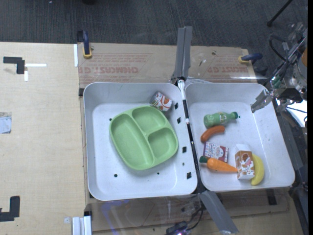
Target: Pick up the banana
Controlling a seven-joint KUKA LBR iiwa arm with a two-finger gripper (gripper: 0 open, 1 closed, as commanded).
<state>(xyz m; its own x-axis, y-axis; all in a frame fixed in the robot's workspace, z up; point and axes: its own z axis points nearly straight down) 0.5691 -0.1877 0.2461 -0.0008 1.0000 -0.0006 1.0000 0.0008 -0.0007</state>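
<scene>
Banana (258, 172), curved smooth yellow, beside boxy carton (244, 164) in right bin (274, 131).

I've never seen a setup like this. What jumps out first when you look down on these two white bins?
The big green divided plate fills much of the left bin. The right bin holds a cluster of toy food: a green bottle, a sausage, a carrot, and the yellow banana at its near right corner, beside a small carton. The robot's tool sits over that bin's far right edge.

Glossy plastic plate (143, 137), matt wooden bench (39, 131)
</scene>
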